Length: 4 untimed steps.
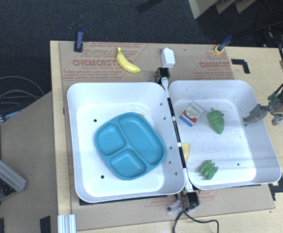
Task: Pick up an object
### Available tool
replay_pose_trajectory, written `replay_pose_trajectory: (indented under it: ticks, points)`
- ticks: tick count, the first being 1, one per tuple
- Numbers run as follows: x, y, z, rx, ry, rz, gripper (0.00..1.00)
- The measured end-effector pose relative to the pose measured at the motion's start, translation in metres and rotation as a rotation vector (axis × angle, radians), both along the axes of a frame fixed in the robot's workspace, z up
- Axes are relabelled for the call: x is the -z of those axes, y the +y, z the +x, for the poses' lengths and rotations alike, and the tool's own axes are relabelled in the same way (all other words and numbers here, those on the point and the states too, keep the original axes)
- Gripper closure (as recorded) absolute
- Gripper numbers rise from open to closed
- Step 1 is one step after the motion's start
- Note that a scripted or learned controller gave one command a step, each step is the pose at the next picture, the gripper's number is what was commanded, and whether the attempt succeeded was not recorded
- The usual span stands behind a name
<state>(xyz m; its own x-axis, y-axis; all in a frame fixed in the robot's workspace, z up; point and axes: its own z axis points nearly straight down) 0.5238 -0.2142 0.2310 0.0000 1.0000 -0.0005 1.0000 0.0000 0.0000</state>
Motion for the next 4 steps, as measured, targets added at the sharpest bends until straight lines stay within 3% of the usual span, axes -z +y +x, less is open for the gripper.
replay_pose_trajectory:
  ticks: [1,2,3,4]
  points:
    - [0.098,0.030,0.032,-0.001,0.003,0.002,0.00]
    - [0.147,0.073,0.071,-0.002,0.000,0.001,0.00]
    - [0.136,0.073,0.072,-0.001,-0.004,-0.001,1.00]
    - [0.045,0.145,0.058,-0.003,-0.004,0.001,1.00]
